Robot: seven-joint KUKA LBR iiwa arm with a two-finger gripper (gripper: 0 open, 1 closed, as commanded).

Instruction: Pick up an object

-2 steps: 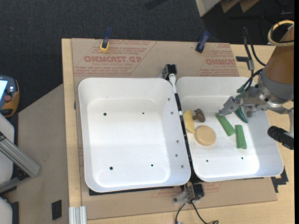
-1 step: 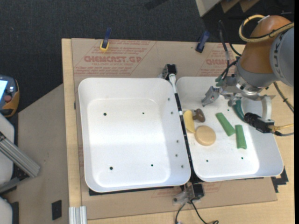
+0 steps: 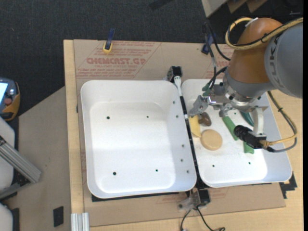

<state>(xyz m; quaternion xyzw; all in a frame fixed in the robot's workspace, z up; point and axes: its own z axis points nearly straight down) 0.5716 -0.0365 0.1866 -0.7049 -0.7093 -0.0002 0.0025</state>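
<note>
My gripper (image 3: 211, 110) hung low over the right bin (image 3: 231, 166), in its far left part, close to the wall it shared with the left bin (image 3: 130, 143). My arm came in from the right, the orange band sitting above the wrist. My fingers (image 3: 198, 105) looked spread, with a clear gap between the two metal tips, and nothing was pinched in that gap. I held nothing.

A small brown lump (image 3: 205, 120) lay on the bin floor just on the near side of my tips, roughly in line with the gap. It sat so close to the left tip that I could not tell whether the metal touched it or only stood beside it. A yellow piece (image 3: 194, 127) lay just left of the lump, against the bin's left wall. A round tan disc (image 3: 211, 140) lay flat nearer the camera, touching or almost touching the yellow piece, and apart from my tips. A green stick (image 3: 229, 127) lay at a slant to the right of the disc, below my right tip; I could not tell whether it was touched.

The left bin's white floor showed a few small dark dots. Both bins rested on a brown cardboard sheet (image 3: 120, 57) with red lettering
</note>
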